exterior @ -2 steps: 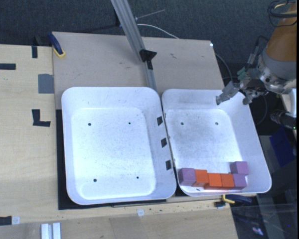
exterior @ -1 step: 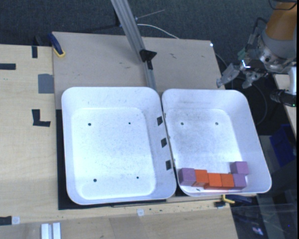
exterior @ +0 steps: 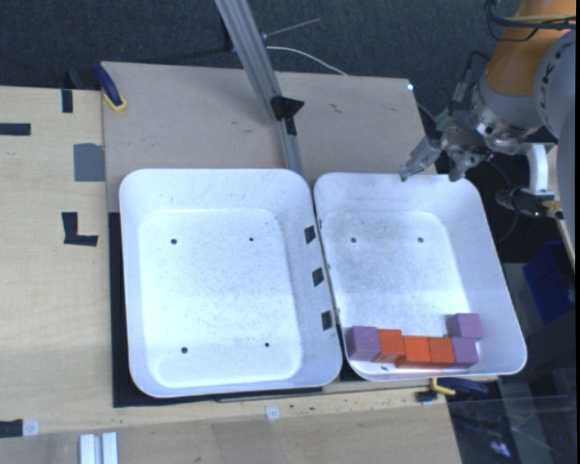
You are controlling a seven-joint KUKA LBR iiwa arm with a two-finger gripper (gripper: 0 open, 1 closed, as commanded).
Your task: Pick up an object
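i see my gripper [exterior: 430, 162] above the far rim of the right bin [exterior: 493, 259], apparently carrying nothing; i cannot tell how its jaws stand. purple and orange blocks [exterior: 416, 346] huddle along that bin's near wall, well apart.

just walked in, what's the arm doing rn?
Nothing is picked yet. The KUKA arm reaches in from the right, and its hand is above the far rim of the right bin, away from the objects. The purple and orange blocks sit bunched along the right bin's near edge. The left bin sits beside it. From here I can't tell how the hand is set.
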